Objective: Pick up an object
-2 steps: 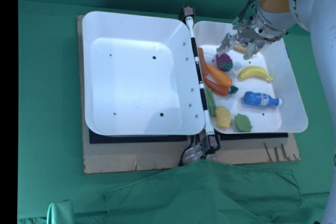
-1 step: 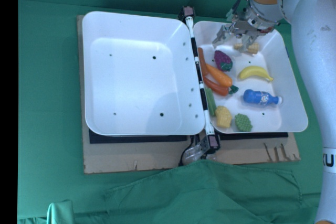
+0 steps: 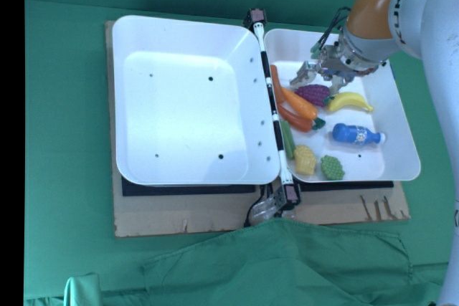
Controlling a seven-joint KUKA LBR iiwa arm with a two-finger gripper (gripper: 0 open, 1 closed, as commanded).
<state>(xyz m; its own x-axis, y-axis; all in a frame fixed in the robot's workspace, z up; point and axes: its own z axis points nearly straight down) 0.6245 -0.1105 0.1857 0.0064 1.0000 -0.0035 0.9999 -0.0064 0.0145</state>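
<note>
Seven toy foods, all in the right bin (image 3: 401, 154), right of frame. Purple grapes (image 3: 313, 92) near the top, just under the tool (image 3: 315, 74), touching the orange carrot (image 3: 298, 103) that slants down-right. Red-orange pepper (image 3: 296, 120) beneath the carrot, green tip to the right. Yellow banana (image 3: 349, 102) right of the grapes, curved, lying flat. Blue bottle (image 3: 356, 134) on its side, white cap pointing right. Yellow corn (image 3: 305, 159) and green grapes (image 3: 331, 167) side by side near the lower edge. Green cucumber (image 3: 287, 139) along the left wall.
</note>
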